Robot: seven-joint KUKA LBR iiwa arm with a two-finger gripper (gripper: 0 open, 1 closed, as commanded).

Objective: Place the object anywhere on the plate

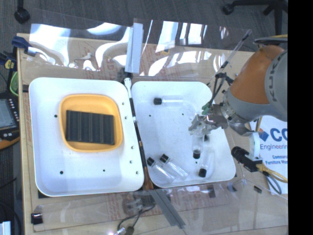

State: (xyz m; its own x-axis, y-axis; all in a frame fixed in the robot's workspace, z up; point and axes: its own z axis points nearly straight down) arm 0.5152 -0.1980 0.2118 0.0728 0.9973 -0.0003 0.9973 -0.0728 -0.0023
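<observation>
Grey arm w/ orange band (pixel 255 77) reaches in from right, wrist angled down-left. Gripper (pixel 199 124) low over right bin's right half; finger state unclear, too blurred to tell.

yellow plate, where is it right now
The yellow plate sits in the left white bin in the camera view, toward its upper middle, with a dark ribbed insert on it, across the divider from the vials in the right bin.
</observation>
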